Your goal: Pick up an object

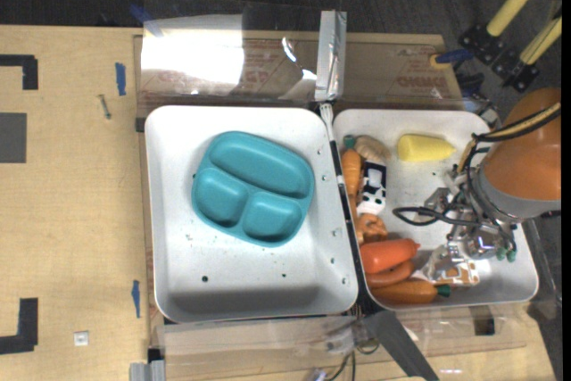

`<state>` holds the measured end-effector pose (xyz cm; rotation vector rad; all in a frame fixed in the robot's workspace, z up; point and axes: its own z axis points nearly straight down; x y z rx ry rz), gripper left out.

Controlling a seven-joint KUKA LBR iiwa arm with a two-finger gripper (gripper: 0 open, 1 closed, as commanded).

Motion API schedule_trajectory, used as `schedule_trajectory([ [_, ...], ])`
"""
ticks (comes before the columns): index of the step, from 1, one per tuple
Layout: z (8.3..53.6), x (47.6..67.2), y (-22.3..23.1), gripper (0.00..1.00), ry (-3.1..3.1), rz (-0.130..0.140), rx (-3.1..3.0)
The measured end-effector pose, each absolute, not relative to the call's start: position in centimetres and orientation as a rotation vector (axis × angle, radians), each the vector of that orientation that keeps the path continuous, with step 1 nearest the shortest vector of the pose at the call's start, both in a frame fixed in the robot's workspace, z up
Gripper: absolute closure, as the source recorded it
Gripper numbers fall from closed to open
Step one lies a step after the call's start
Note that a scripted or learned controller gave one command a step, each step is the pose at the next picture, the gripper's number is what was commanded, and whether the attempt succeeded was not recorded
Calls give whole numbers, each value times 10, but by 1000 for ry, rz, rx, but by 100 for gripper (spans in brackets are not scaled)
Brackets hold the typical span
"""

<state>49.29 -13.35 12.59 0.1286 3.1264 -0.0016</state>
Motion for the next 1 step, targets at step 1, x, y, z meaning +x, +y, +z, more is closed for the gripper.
schedule_trajectory([
  [1, 171, 481, -214, 0, 3110, -8, -371],
])
